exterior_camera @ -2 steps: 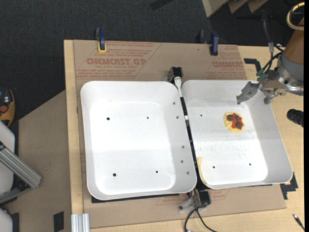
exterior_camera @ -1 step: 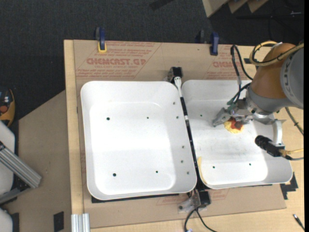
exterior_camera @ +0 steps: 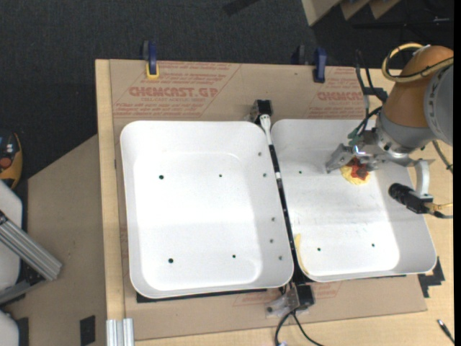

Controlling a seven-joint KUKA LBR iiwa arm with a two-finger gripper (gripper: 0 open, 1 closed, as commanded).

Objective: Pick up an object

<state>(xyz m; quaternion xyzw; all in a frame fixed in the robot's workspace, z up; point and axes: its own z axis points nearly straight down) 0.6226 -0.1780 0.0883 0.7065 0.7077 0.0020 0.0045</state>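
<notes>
From the near rim of the right bin point(exterior_camera: 360, 271) up to its far half, my claw point(exterior_camera: 353, 161) hangs over a small red and yellow object point(exterior_camera: 356, 173), its grip impossible to judge, so I should settle squarely over it before closing.

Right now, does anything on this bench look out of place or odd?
Nothing looks spilled or broken. The two shallow white bins sit side by side, and a small yellow and red object lies in the right one beneath the tool.
</notes>
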